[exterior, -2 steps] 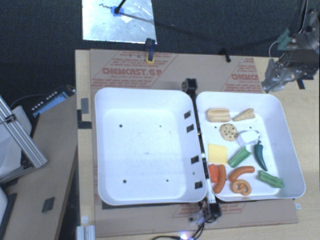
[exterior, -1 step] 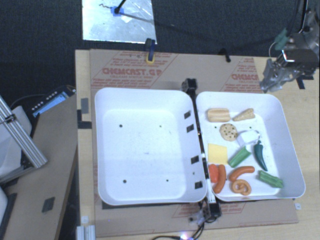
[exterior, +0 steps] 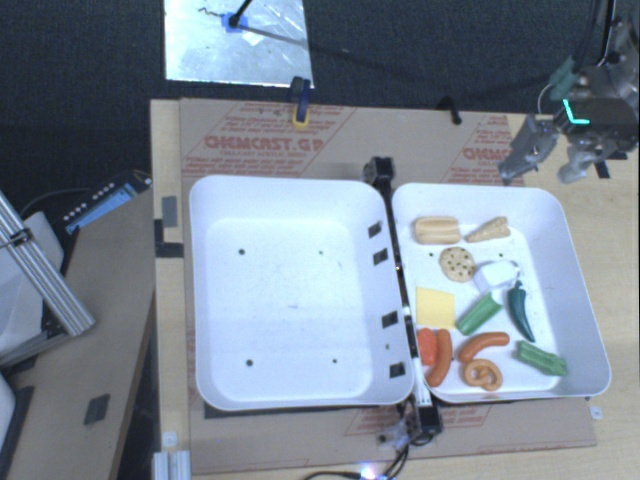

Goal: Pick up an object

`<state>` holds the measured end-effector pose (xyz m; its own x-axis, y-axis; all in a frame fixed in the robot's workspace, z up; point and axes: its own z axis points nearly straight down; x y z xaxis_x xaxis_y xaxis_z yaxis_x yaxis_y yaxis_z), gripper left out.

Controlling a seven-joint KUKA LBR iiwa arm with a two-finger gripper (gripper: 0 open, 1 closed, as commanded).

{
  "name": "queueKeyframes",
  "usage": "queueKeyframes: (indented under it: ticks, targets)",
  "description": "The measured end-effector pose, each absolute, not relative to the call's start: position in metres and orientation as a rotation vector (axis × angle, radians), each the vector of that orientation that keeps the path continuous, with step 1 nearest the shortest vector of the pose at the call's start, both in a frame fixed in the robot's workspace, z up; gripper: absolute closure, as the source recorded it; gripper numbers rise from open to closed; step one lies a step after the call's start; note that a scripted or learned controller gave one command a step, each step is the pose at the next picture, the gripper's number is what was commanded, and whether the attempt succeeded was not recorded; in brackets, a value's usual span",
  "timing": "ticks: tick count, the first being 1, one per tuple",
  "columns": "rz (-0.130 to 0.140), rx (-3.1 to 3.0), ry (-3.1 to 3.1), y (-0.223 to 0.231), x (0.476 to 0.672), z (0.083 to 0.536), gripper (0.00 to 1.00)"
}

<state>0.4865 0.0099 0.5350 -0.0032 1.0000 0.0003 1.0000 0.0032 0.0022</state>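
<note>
Pincer (exterior: 546,168) raised at upper right, fingers spread apart (nothing between them), pointing down.

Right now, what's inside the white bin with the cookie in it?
The right bin holds toy food: cookie, bread roll, cheese slice, sausage, pretzel. Whatever lies beneath them is covered.

Dark carpet floor (exterior: 80,78) across the top and left of the frame. Shiny foil sheet (exterior: 235,28) lying on it, upper centre. Brown cardboard sheet (exterior: 330,133) covering the table (exterior: 90,298). Aluminium rail (exterior: 40,278) slanting at the left edge.
</note>
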Motion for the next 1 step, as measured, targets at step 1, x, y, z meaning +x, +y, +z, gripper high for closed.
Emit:
queueKeyframes:
  ticks: [1]
  targets:
    - [0.007, 2.212, 2.226, 0.0097, 0.4870, 0.5466, 1.00]
